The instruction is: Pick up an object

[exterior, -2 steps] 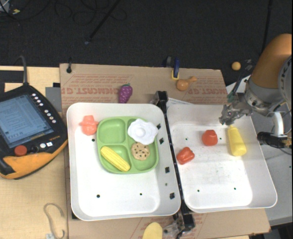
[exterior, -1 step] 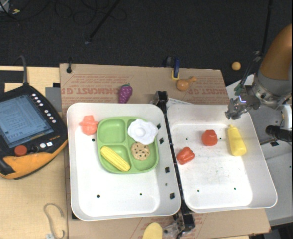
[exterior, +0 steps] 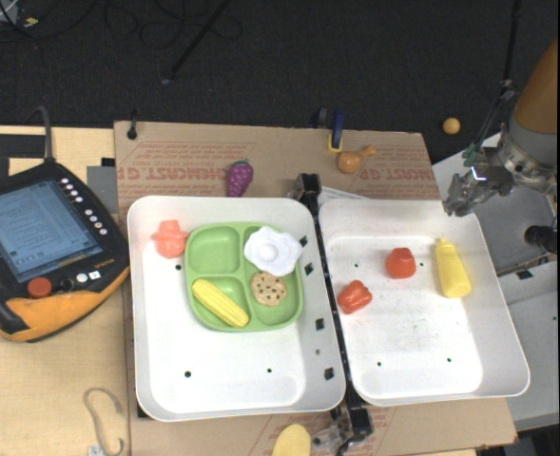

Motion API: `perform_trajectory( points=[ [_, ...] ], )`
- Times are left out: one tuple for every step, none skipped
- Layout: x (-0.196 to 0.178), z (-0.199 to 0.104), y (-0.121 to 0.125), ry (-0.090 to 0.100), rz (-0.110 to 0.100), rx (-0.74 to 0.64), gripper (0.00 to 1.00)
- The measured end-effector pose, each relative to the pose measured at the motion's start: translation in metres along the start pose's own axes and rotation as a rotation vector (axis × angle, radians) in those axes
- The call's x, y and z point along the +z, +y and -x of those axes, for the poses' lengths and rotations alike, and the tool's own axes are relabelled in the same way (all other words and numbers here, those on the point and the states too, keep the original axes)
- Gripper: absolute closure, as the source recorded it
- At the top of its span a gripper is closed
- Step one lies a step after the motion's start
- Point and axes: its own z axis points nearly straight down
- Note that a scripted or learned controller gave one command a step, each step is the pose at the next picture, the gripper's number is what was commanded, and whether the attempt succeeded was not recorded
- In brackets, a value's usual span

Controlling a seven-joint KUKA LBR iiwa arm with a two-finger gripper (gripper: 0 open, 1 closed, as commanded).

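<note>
Tool, its state impossible to tell, hangs above the right bin's far corner, probably staging toward the nearby yellow bottle.

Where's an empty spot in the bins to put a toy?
Right bin: bare floor nearer the camera, below the red pepper and yellow bottle. Left bin: bare strip below the green tray. Crowded: tray compartments.

From my remote seat this reads as a robotics lab: teach pendant on the wooden bench, two white bins on cardboard, toy food inside, loose cables on dark floor behind.
</note>
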Motion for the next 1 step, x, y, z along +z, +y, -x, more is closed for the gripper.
perform_trajectory(
  points=[
    [-0.0093,-0.0450,-0.0182,0.002,-0.005,-0.002,1.00]
  ],
)
